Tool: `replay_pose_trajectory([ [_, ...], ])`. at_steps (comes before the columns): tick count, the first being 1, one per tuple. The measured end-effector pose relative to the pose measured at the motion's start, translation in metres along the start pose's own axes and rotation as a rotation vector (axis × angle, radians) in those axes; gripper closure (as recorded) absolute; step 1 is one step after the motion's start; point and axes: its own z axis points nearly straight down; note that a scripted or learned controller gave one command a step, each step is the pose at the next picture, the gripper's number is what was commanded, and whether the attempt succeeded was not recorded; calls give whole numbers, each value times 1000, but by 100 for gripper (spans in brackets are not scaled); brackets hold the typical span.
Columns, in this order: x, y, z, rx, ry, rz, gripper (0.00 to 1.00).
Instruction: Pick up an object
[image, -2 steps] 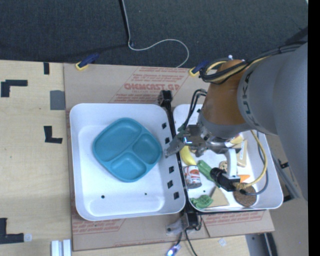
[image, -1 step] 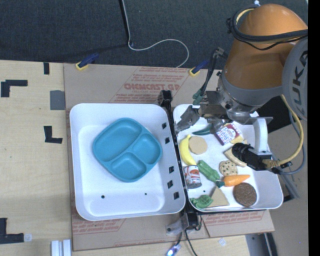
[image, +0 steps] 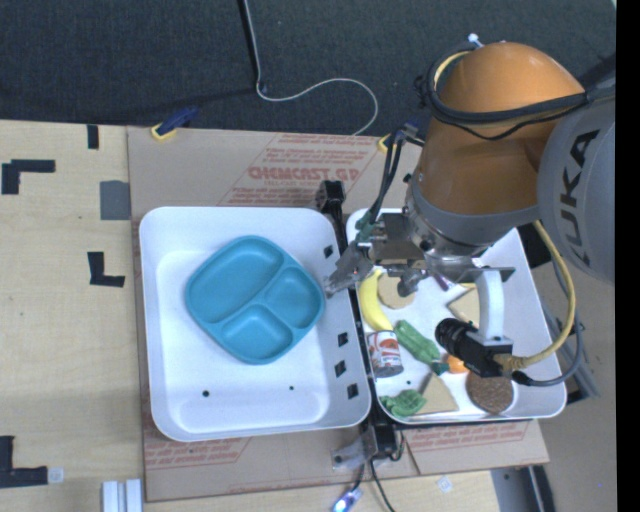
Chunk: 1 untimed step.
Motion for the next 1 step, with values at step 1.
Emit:
replay_pose_trajectory([
  [1, 23, 18, -140, -18, 3, -2, 0],
])
